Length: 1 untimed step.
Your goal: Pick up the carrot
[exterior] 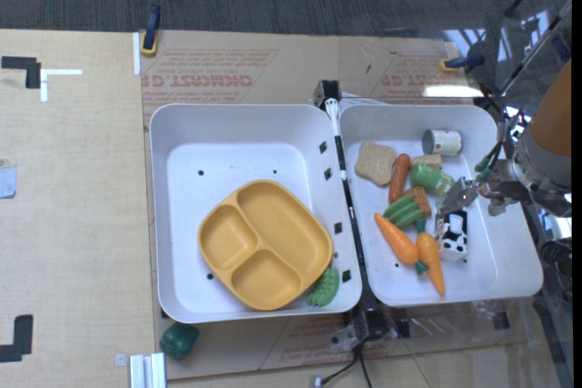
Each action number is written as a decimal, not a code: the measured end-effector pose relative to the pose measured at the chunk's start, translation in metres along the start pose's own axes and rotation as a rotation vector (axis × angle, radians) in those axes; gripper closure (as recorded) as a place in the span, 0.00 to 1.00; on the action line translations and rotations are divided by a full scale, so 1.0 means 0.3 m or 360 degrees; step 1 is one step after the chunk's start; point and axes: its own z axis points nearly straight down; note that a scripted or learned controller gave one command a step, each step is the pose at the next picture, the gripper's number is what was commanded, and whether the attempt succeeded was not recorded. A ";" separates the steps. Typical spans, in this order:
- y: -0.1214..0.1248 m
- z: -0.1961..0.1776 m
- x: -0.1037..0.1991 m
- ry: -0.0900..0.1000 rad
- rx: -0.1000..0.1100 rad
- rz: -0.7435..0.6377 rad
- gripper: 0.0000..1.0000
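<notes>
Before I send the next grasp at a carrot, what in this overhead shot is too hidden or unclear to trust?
- Gripper: small and blurred against the right bin; finger opening unreadable.
- Arm: cut off by the right edge.
- Carrots: piled with the other food, so their overlaps and contacts are unclear.
- Green vegetable: partly tucked under the yellow plate in the left bin.
- Black-and-white toy: too small to identify.

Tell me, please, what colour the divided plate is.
Yellow plate, clearest in the camera view.

Bright even overhead light, soft shadows, window glare (upper right), slightly soft focus
</notes>
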 end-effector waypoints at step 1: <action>0.003 0.364 0.084 -0.0012 -0.0047 0.0066 0.00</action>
